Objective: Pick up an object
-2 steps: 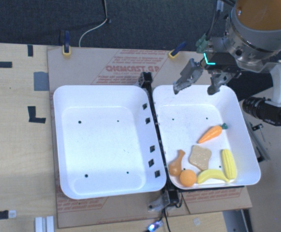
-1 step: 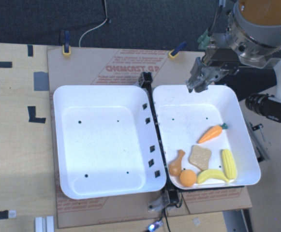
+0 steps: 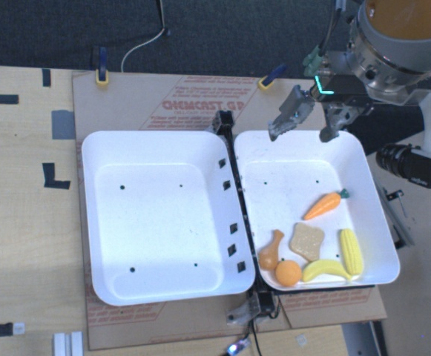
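We see the gripper [image 3: 302, 124] hanging above the far rim of the right bin [image 3: 289, 173], its jaws spread wide with nothing between them. The toy food lies well apart from it in that bin's near corner — a carrot [image 3: 323, 205], bread slice [image 3: 307, 240], corn cob [image 3: 351, 251], banana [image 3: 325, 271], orange [image 3: 288, 273] and drumstick [image 3: 271, 251].
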Motion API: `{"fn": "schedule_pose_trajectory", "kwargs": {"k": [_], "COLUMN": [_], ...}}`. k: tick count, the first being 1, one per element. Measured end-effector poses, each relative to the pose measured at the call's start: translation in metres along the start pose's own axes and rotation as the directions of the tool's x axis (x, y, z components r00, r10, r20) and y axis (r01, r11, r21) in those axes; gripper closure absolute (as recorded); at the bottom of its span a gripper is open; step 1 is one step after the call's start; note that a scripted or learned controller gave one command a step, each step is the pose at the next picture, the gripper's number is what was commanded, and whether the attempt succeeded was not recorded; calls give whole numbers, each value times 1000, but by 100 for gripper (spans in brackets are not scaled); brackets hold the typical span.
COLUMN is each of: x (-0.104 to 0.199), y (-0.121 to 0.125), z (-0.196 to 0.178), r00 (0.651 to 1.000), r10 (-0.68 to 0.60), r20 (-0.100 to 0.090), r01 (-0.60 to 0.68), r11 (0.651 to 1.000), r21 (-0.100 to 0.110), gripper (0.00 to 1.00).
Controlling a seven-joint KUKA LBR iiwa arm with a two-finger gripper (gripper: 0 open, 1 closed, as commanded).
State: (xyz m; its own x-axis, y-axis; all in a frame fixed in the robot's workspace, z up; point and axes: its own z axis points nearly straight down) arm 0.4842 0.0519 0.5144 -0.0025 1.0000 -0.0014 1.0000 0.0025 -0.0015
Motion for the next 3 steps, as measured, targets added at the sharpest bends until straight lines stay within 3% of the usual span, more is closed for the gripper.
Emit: {"fn": "schedule_pose_trajectory", "kwargs": {"k": [1, 2, 3], "x": [0, 0, 1], "y": [0, 0, 1], "z": [-10, -10, -20], "r00": [1000, 1000, 1000], "r10": [-1, -1, -2], "r20": [0, 0, 1], "r01": [1, 1, 2], "r11": [1000, 1000, 1000], "r21": [0, 1, 0], "gripper": [100, 0, 100]}}
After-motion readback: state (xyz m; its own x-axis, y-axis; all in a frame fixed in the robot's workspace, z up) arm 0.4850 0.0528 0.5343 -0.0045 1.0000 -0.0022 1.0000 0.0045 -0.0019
